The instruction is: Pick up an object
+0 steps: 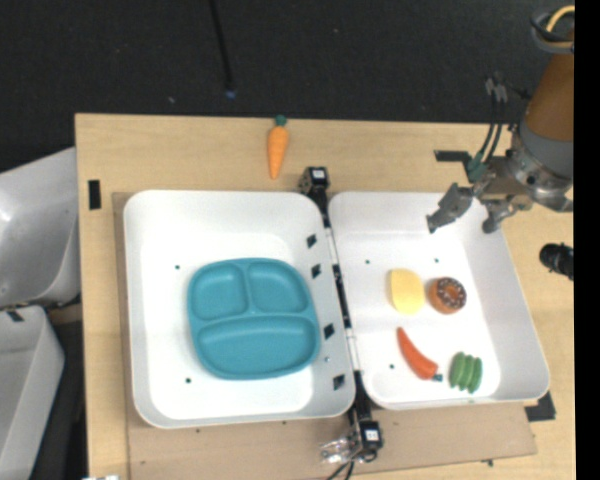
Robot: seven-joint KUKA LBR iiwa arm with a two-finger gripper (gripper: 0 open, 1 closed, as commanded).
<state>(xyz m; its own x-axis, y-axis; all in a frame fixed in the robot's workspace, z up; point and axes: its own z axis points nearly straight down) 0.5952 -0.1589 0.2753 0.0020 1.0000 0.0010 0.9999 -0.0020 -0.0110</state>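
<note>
Hovering above right bin's (500,268) far rim, fingers (447,211) spread.

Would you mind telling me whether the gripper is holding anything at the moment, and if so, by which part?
Nothing is held. The gripper hangs open above the right bin's far corner, with nothing between its fingers.

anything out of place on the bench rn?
Yes: a toy carrot lies on the bare wood behind the left bin, outside both bins. The other toys sit in the right bin. The blue tray sits flat, and nothing looks spilled.
</note>
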